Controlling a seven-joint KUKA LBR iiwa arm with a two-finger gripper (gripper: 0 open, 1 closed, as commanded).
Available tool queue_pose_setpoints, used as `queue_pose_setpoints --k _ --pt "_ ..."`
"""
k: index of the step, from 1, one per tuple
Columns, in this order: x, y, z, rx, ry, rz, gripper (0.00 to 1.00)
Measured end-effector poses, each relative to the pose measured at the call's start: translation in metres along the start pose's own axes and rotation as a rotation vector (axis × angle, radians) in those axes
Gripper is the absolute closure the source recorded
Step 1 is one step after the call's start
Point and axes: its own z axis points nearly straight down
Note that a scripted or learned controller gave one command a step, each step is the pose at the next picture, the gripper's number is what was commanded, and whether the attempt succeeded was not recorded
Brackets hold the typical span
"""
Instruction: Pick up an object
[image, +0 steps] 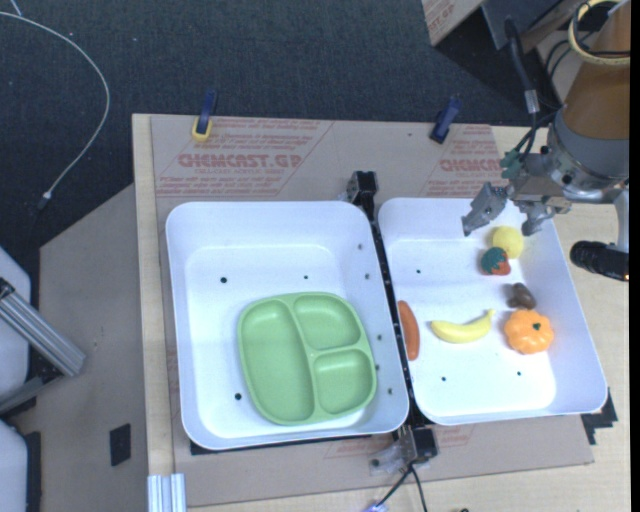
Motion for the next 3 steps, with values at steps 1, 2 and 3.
queue_pose_setpoints --k 1,2,3 --pt "0.0 0.002 -0.007 -0.013 -0.001 -0.002 0.0" --pt "0.0 0.011 0.048 -0.012 -0.001 -0.002 0.0" --pt "-0.009 0.016 0.103 -0.007 0.0 -0.001 0.0"
